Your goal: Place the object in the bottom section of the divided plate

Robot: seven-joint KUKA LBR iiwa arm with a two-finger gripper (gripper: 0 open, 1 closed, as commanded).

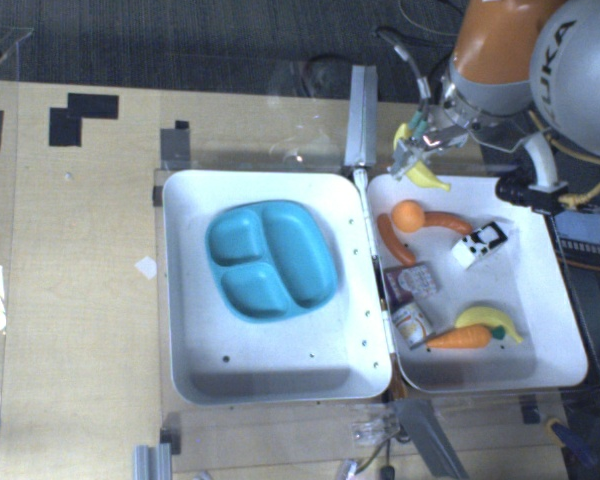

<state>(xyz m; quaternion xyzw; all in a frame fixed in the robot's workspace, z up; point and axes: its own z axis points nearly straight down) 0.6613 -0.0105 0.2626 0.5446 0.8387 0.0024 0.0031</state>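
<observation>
- The gripper (417,153) hangs over the right bin's (565,353) far edge; it seems clamped on a yellow banana (424,176), though the view is unclear.
- The grasp looks shallow, so the banana may slip before reaching the blue divided plate (272,258) in the left bin (185,368).

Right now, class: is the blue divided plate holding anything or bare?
Bare: the blue divided plate shows only blue in all three sections.
</observation>
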